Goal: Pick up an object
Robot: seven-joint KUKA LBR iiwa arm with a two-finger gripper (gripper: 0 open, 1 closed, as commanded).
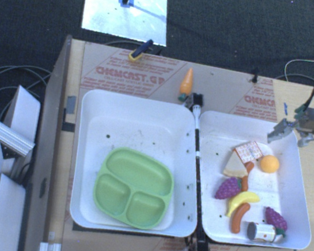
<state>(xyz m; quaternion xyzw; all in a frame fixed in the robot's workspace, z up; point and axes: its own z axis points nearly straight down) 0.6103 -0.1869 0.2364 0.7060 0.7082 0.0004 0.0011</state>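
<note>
My end effector (289,130) hung over the far right corner of the right bin (300,174), reaching in from the right edge. Its fingers (278,132) pointed down-left twd the bin rim, w/ nothing btwn them that I could see; how far apart they were, I couldn't tell, too small and grey on grey.

Pickable stuff all sat in the right bin, near and left of me. A waffle-patterned cracker (249,149) lay farthest, w/ a pale cheese wedge (235,164) touching its near-left side. An orange ball (268,164) sat just right of the cracker. A thin red sausage (246,176) ran near of the cheese. A purple grape bunch (227,188) lay left of centre, a banana (241,201) just beside it on the right, and a second red sausage (238,217) nearer still, touching the banana's end. In the near right corner: another purple grape bunch (276,218) and a small can (262,232) on its side, the two close together.

Left bin (84,140) held a green divided plate (133,188), three compartments, sitting twd the near side.

On the worktop (153,74) beyond the bins, a toy carrot (186,81) lay near the divider's far end, and a yellow-tipped marker (140,51) lay further left.
</note>
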